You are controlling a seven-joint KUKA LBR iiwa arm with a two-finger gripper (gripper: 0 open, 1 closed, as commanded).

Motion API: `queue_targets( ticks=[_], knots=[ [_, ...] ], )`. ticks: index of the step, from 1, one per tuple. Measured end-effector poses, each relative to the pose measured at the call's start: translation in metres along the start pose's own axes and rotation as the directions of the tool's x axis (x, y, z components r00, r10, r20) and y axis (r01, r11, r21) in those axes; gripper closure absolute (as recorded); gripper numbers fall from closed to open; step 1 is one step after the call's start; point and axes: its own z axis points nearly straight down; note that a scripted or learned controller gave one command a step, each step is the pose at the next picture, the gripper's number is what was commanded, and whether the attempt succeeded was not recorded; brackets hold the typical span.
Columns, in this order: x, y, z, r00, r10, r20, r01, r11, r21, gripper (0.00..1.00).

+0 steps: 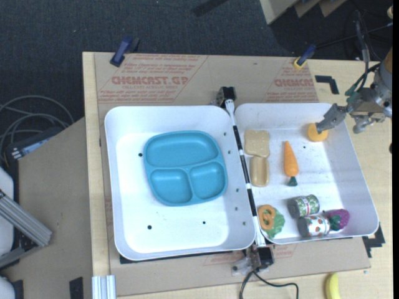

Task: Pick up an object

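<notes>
Small orange piece (317,132) touching the left fingertip of gripper (346,122), fingers spread wide, nothing between them yet.

On the tan board surface (187,80), two shallow white bins sit side by side. The left bin (124,167) holds a blue three-compartment plastic tray (185,167). The right bin (349,173) holds a beige bread slice (257,143), a tan bun (259,170), an orange carrot (290,161), a small orange piece (317,133), two small cans (305,205) and a purple toy (338,218). The gripper (340,118) hangs at the frame's right, above the orange piece.
</notes>
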Motion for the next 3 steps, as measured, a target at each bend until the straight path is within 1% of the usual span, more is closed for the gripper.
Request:
queue_targets(
  ticks=[1, 2, 3],
  knots=[
    [0.036, 0.011, 0.087, 1.0, -0.001, -0.001, 0.001, 1.0, 0.002, 0.0],
    [0.065, 0.005, 0.164, 1.0, 0.0, -0.001, 0.0, 1.0, 0.002, 0.0],
    [0.065, 0.006, 0.154, 1.0, 0.0, 0.0, 0.0, 1.0, -0.001, 1.0]
  ],
)
